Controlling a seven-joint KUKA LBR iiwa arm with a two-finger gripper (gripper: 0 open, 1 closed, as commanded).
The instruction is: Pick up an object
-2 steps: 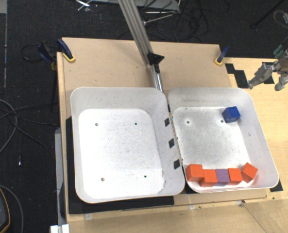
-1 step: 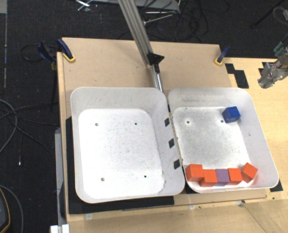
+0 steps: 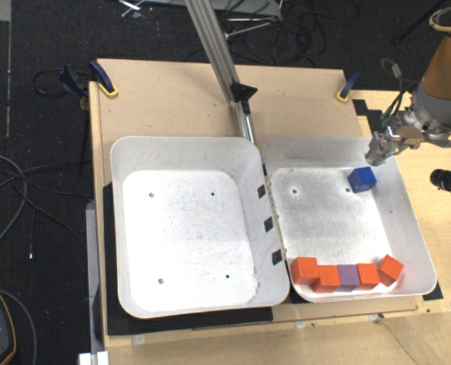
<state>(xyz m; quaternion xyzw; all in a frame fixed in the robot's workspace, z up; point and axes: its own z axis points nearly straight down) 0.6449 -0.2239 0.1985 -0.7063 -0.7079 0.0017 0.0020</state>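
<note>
So the gripper (image 3: 379,154) is sitting at the far right corner of the right bin (image 3: 324,211), hanging just above and beside the blue cube (image 3: 362,179), and honestly I can't tell whether it's apart or together from this angle, it's just a grey blob at the end of the wrist. Nothing looks to be held. The blue cube sits alone near the bin's back-right wall, well apart from the other blocks. My guess is it's lining up on that cube, and the risk is pretty obvious: the cube is close to the sloped wall, so a descent that's slightly off could clip the rim or nudge the cube up against the side instead of straddling it, and it also looks turned a bit, so the pads might catch corners and squirt it out. Further out, there's a row of blocks (image 3: 347,274) jammed along the near edge of the same bin, orange ones with a purple one in the middle, touching each other, which would be a worse pick. The left bin (image 3: 183,226) has a speckled, scuffed floor. Both bins sit on a tan wooden bench (image 3: 172,97) with clamps at the back corners, a metal pole (image 3: 214,40) leaning in from behind, dark carpet and loose cables around.
</note>
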